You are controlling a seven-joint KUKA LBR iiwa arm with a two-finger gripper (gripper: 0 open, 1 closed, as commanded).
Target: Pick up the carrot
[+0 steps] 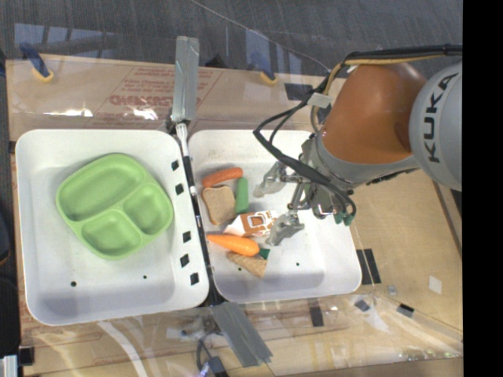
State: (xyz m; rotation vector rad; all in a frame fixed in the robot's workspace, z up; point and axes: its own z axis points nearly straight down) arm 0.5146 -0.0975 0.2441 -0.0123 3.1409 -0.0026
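- Camera view: the carrot [233, 244] lies on the floor of the right bin [330, 277], near its front left, running roughly left to right with its green stub end toward the right
- It sits in a small cluster: a slice of toast [219, 204] just behind it, a green piece [241, 195] and an orange sausage-like piece [223, 177] further back, a small printed box [255, 223] just beside its right half, and a tan wedge [253, 266] touching or nearly touching its front right end
- The gripper [284, 203] hangs over the middle of the right bin, to the right of the cluster and apart from the carrot; its fingers stand apart with nothing between them
- The left bin [39, 289] holds a green divided plate [114, 204], well apart from the work
- Judgement: the carrot looks like a light, rigid toy piece with a smooth, rounded skin, so it may roll or slip out of a shallow pinch
- Best hold looks to be across the thick middle, fingers closing across its narrow width, clear of the box and wedge
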